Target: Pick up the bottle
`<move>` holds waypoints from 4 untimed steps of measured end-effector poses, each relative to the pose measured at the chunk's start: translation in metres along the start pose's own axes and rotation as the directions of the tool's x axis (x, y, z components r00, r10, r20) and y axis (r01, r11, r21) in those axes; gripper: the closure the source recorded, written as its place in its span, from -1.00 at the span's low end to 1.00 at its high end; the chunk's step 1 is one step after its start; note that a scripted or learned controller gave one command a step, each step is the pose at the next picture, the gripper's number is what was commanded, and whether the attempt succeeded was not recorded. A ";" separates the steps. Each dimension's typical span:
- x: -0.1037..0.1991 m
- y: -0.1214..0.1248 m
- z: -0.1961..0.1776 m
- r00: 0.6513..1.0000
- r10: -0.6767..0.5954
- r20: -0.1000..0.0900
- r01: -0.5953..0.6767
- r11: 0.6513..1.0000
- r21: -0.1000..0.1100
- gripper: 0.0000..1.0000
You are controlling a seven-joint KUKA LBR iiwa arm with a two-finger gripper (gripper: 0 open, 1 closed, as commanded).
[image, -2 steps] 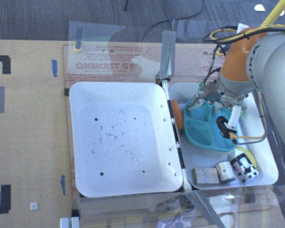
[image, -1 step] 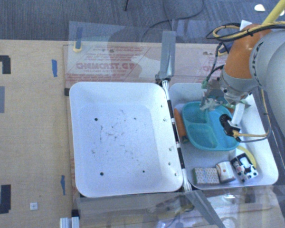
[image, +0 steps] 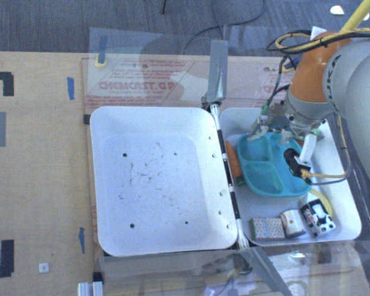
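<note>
Crowding the right bin (image: 348, 209), a teal tray (image: 268, 168) lies under the tool (image: 276, 126).

Smooth matt plastic is seen in the shallow white left bin (image: 154, 180); the divided teal tray (image: 268, 168) right of it looks glossy plastic.

Plywood bench (image: 37, 184) carries two white bins: right bin (image: 348, 217) directly under the arm, left bin (image: 160, 177) beside it, away from the arm.
</note>
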State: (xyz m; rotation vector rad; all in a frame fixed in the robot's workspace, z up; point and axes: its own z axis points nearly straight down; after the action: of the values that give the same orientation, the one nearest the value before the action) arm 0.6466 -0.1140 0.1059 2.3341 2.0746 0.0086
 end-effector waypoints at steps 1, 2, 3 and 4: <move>-0.001 0.001 -0.010 1.000 0.001 0.001 -0.001 1.000 0.000 1.00; -0.001 0.001 -0.011 1.000 0.000 0.001 0.000 1.000 -0.002 -1.00; -0.033 0.011 0.014 0.990 0.142 -0.009 -0.141 0.990 0.012 -1.00; -0.032 0.014 -0.002 0.991 0.137 -0.008 -0.137 0.991 0.005 1.00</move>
State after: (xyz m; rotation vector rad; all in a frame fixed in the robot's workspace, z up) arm 0.6572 -0.1474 0.1083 2.4777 1.9155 0.0153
